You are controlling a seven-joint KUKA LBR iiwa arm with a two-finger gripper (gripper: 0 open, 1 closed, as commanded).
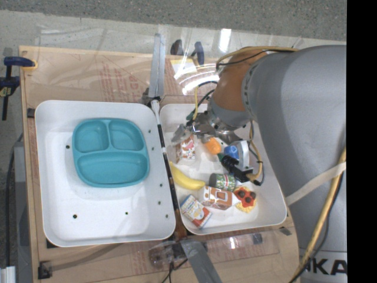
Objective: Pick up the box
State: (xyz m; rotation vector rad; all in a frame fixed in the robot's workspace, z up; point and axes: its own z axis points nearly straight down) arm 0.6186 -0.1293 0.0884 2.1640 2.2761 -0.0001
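Box (195, 211) flat, long axis diagonal.

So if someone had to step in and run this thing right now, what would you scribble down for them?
Gripper: down in the right bin, at its far-left part, right over a small white and red box. Whether its fingers are open or shut can't be made out from here.
Things: that box stands just below the gripper. A second flat box lies near the bin's front edge, next to a banana. The left bin holds a teal divided plate.
Done: arm is over the box.
Left: no box is visibly lifted; the grasp and lift remain to be confirmed.
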